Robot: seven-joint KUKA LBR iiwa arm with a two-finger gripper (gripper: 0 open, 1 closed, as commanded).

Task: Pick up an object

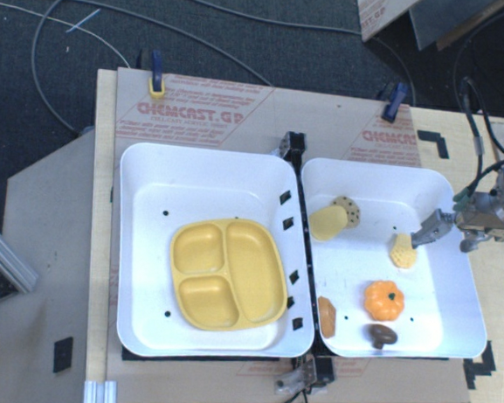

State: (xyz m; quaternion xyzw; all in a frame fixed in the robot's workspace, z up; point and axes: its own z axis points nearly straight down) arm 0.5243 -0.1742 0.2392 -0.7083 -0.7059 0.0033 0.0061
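Observation:
The right bin point(454, 293) holds several small items: a pale yellow piece point(403, 251), an orange pumpkin point(385, 299), a dark brown lump point(382, 336), an orange-brown piece point(326, 317), a yellow rounded block point(327, 221) and a spotted cookie point(348, 211) behind it. My gripper point(449, 237) hovers over the bin's right side, just up and to the right of the pale yellow piece. Its fingers point(427, 230) are spread open with nothing between them.
The left bin point(135, 230) contains a yellow divided plate point(226, 273). A black divider with clips point(295, 235) runs between the bins. Cardboard lies under both bins, held by blue clamps point(157, 74) at the back. Cables hang near the arm on the right.

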